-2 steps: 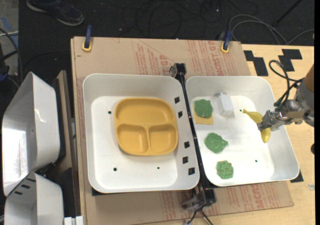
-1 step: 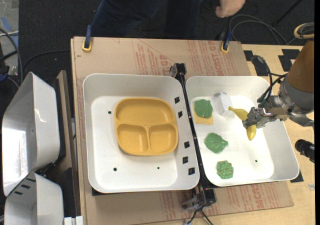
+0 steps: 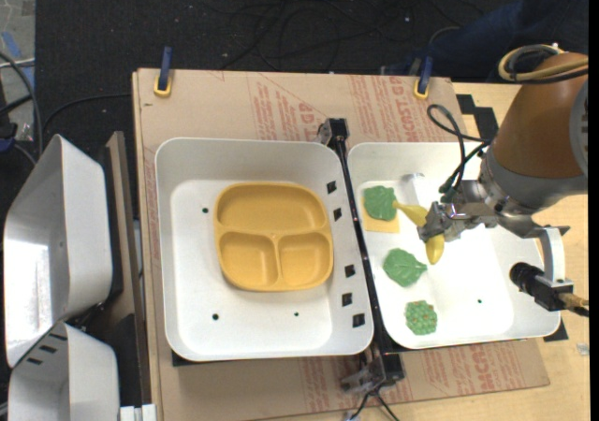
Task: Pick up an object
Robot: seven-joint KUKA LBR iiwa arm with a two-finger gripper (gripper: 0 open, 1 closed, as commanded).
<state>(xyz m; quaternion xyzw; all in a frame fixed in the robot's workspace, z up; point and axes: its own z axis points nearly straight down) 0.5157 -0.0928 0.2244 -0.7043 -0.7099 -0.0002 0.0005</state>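
I see my claw (image 3: 438,227) in the right bin (image 3: 487,312), low over the banana (image 3: 423,230) | claw grip: I cannot tell, too dark | risk: banana may slip out, it looks caught only near one end, I think.

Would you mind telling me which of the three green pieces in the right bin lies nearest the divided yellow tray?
The topmost green piece, resting on a yellow card by the bins' shared edge. The middle piece and bottom piece sit farther from the tray.
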